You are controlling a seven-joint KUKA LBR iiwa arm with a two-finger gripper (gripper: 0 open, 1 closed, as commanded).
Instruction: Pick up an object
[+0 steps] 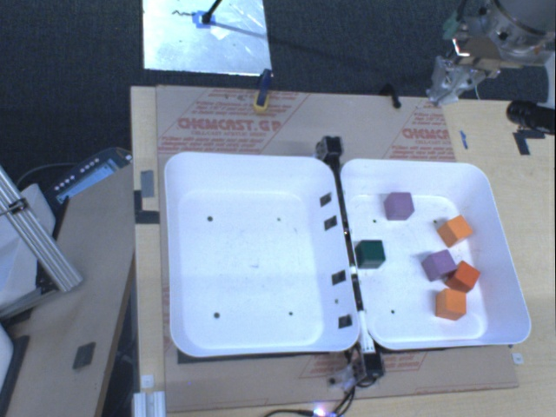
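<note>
The right bin [486,189] holds several small blocks: a purple one [399,205] near its back, a dark green one [370,253] by the divider, an orange one [454,229], a second purple one [438,264], a red-orange one [464,275] touching it, and another orange one [450,303] at the front. My gripper [450,78] hangs high above the bench at the top right, behind the right bin's far edge and well away from every block. Nothing shows between its fingers.
The left bin [182,181] lies beside the right one, with black clips [328,200] along the shared divider. A shiny metal sheet [206,24] lies at the back. A handheld device [87,174] and an aluminium rail [35,241] sit off the bench's left.
</note>
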